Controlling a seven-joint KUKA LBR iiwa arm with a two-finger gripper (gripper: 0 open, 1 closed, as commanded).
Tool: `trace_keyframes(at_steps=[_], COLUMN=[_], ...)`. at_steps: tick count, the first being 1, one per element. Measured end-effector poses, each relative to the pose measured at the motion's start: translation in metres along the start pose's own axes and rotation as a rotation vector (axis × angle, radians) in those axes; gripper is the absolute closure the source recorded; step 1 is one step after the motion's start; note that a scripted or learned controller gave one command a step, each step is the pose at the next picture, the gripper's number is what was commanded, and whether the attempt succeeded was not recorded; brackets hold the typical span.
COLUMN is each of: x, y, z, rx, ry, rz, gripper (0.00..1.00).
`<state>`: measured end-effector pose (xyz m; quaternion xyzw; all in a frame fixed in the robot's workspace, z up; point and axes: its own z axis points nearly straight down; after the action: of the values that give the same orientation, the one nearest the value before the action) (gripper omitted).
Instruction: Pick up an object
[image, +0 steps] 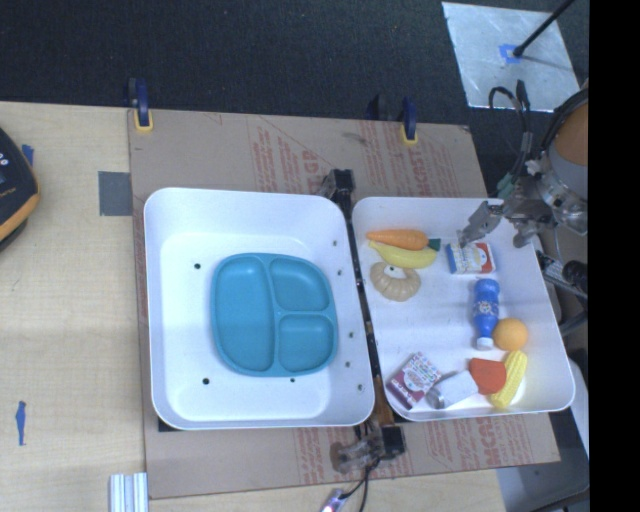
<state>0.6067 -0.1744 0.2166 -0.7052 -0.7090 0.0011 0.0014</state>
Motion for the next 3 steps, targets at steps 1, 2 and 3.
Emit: trace_keyframes(at_steps=[1,2,3], x=[-0.038,-0.039,0.000], y=[-0.026,-0.025,0.008], z=[0.118,0.107,0.122], rx=[0.003,0.002,-0.007], ry=[0.000,-0.002,-0.003], rz=[0.001,-0.001,-0.001], gripper=[0.00,1.00,1.00])
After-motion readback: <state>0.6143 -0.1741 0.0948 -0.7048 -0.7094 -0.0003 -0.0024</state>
